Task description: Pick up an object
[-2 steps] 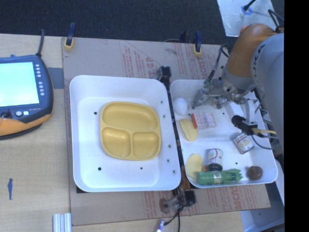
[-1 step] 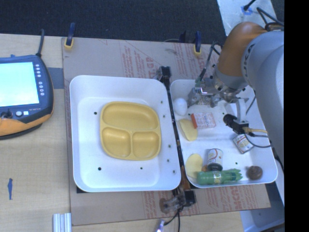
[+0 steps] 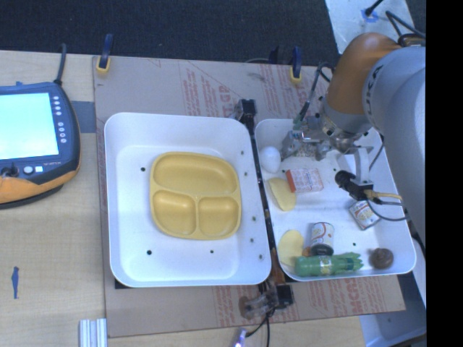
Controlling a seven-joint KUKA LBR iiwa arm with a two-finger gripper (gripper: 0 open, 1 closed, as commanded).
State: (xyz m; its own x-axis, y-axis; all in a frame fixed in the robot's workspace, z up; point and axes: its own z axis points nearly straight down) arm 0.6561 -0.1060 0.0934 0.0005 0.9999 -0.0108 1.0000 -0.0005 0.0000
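My gripper (image 3: 309, 142) hangs low over the far end of the right bin (image 3: 402, 266), just beyond a red and white packet (image 3: 304, 179). A white egg-shaped thing (image 3: 270, 159) lies to its left by the bin wall. Nearer the front lie a pale yellow wedge (image 3: 282, 193), a yellow disc (image 3: 290, 245), a small can (image 3: 321, 238), a green bottle (image 3: 327, 264) on its side, a brown ball (image 3: 381, 257) and a small silver-labelled jar (image 3: 363, 214). I see nothing held in the gripper.
The left bin (image 3: 123, 194) holds a yellow divided plate (image 3: 195, 194). A tablet-like pendant (image 3: 32, 136) rests on the bench at far left. Clamps (image 3: 105, 56) pin the cardboard at the back edge. The arm's grey body (image 3: 394, 107) overhangs the right bin's right side.
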